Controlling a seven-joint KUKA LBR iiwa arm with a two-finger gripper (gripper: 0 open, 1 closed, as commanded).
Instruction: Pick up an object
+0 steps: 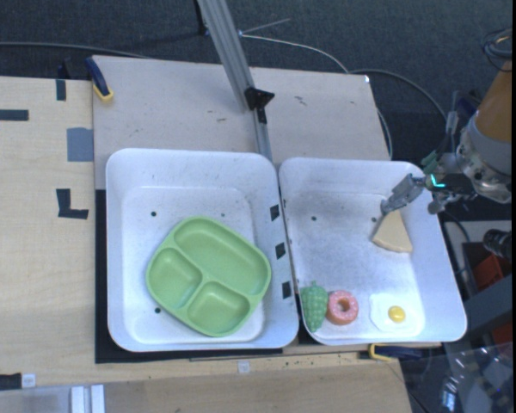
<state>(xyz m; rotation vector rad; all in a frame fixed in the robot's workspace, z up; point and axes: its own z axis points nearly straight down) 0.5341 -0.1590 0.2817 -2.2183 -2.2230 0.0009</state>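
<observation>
The gripper (399,198) hung over the right bin (344,188), just above a tan wedge (394,232) (cheese, perhaps); how its grip stood I could not tell. A green tray (208,275) lay in the left bin (129,231).

Pale wood surface (181,101) carries two shallow white bins side by side toward near edge: left bin (120,231), right bin (434,265), rims touching. Blue-yellow clamp (98,79) at far left corner. Grey tape patch (80,143) left of bins.
</observation>
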